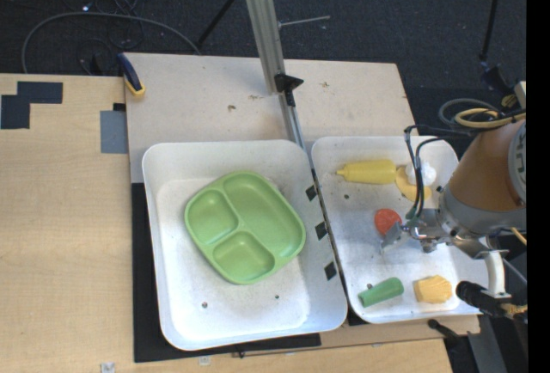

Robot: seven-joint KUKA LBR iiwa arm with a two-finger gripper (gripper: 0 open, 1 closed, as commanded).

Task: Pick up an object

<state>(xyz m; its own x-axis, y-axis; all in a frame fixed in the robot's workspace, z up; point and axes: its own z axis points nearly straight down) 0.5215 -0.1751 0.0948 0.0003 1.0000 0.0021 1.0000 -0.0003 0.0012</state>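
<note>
The right bin (357, 255) holds a yellow banana-shaped toy (368, 172) at the back, a small red object (387, 218) in the middle, a green cylinder (381, 291) and a yellow block (432, 289) at the front. My gripper (397, 235) hangs low over the right bin, just to the front right of the red object and close to it. The arm's grey and orange wrist (481, 182) hides the bin's right side. Nothing is visibly lifted off the bin floor.
The left bin (163, 277) bears a green divided plate (245, 226). A metal post (266, 27) rises behind the bins. A white round object (436, 158) lies at the back right of the right bin. Black clips (320, 229) sit along the divider between the bins.
</note>
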